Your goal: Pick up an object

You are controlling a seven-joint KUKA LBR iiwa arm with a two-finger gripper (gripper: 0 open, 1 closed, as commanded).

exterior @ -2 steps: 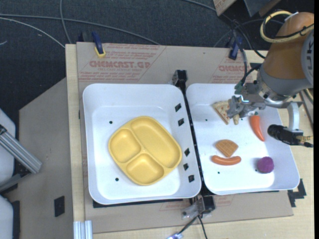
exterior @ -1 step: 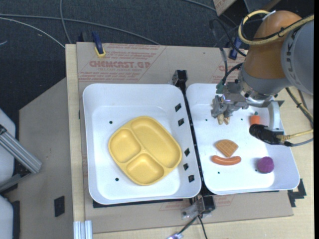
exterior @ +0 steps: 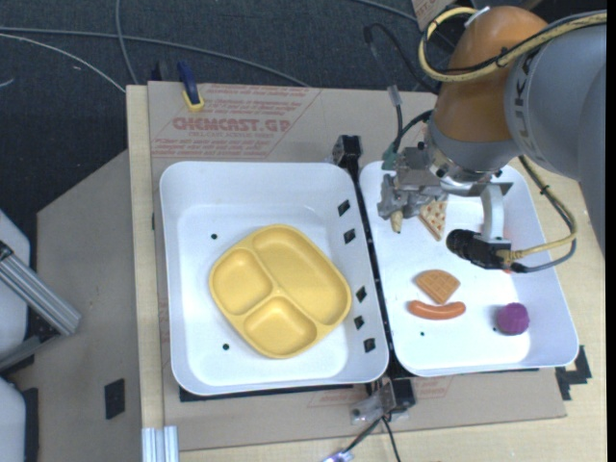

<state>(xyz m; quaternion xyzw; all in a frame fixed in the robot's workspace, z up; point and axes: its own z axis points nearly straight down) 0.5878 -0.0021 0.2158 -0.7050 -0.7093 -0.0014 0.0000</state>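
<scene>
The grey metal claw (exterior: 405, 203) hangs low over the far left part of the right white bin (exterior: 549, 340); whether it is parted or closed cannot be told. A tan, grid-marked cracker wedge (exterior: 434, 218) lies just beside it, apparently touching. Nearer the table's front edge lie a tan waffle-like piece (exterior: 437, 284), an orange-red sausage (exterior: 436, 309) and a purple lumpy ball (exterior: 512, 319). The left white bin (exterior: 183, 258) holds a yellow three-compartment plastic tray (exterior: 279, 289).
</scene>
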